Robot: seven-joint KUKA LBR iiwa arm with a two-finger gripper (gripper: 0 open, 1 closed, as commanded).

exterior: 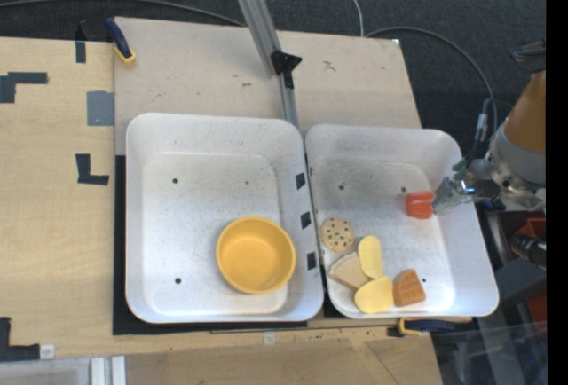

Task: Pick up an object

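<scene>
Two shallow white bins side by side on the tabletop [213, 64]. Left bin [142, 197]: one yellow bowl [256, 254], upright, toward the near right corner, well apart from everything else. Right bin [461, 223]: several small toy food pieces. Red block [420, 204] alone at the right side, mid-depth. Round speckled cookie [336, 234] near the left wall. Clustered at the near edge and touching or overlapping: tan bread slice [349, 272], two pale yellow pieces [370, 256] [374, 295], one brown-orange piece [409, 287].

Grey arm with orange band [532, 121] entering from the right over the right bin's rim. Gripper [441, 200] low inside that bin, tips just beside or touching the red block's right side. State of the fingers: cannot tell, whether released or clenched; block not visibly between them, so not counted as held.

Likely reason for the approach: red block isolated, with bare bin floor around it, hence easier to close on than the crowded pile at the near edge.

Judged stage: at or just before the grasp; nothing lifted, block seemingly resting on the bin floor.

Risk noted: side-on contact could push the block left rather than trap it.
</scene>
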